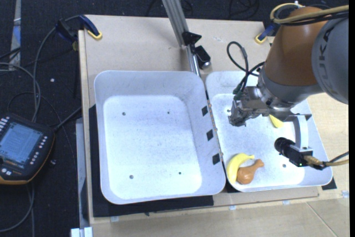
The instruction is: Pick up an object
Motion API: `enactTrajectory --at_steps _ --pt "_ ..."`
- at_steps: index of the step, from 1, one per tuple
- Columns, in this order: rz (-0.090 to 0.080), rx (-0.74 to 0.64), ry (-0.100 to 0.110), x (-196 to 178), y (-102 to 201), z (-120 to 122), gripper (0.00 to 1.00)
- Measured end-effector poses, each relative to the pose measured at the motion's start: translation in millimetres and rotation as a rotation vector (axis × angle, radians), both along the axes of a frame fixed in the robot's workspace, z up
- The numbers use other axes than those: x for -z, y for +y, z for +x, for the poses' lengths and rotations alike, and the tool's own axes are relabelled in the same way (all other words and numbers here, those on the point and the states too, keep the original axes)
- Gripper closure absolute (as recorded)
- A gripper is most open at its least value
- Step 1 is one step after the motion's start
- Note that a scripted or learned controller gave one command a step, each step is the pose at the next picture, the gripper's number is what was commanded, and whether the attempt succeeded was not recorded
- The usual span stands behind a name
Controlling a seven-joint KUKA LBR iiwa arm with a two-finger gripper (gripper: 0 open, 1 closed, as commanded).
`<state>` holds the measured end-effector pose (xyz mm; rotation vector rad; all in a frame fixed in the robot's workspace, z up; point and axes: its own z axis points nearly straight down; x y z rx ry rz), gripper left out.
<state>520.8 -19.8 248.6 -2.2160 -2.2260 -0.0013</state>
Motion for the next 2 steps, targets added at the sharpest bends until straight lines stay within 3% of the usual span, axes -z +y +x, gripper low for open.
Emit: enactTrajectory --at_steps 2 --pt "-0.001 0.0 0.001 19.8 99.5 8.1 1.0"
